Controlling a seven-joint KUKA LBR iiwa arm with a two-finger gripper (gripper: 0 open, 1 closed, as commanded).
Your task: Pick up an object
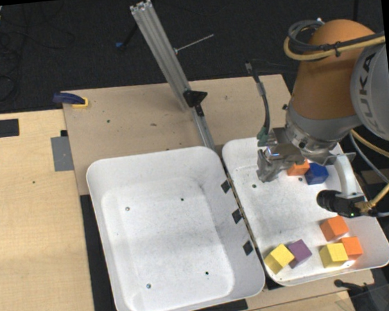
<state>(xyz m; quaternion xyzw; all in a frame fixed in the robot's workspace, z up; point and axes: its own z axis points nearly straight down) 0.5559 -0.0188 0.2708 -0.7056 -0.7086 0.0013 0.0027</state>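
The hand (271,165) is seen low over the right bin (284,207), near its upper end, hanging from the grey arm (328,101) with the orange band. Whether it is open or closed cannot be told; nothing is seen held in it. Just beside the hand, on the arm's side, an orange block (297,169) and a blue block (316,174) lie close together, partly hidden under the wrist. Well below the hand, toward the bin's near end, a yellow block (279,256) and a purple block (299,250) sit touching, with another yellow block (333,254) and two orange blocks (343,236) clustered beside them. Risk is judged as follows: bare bin floor lies under the hand, so a closing there would likely catch nothing. If the nearby pair is aimed at, one block may be nudged aside by a finger, or both pinched awkwardly. The left bin (167,224) is well apart on the desk (26,205).
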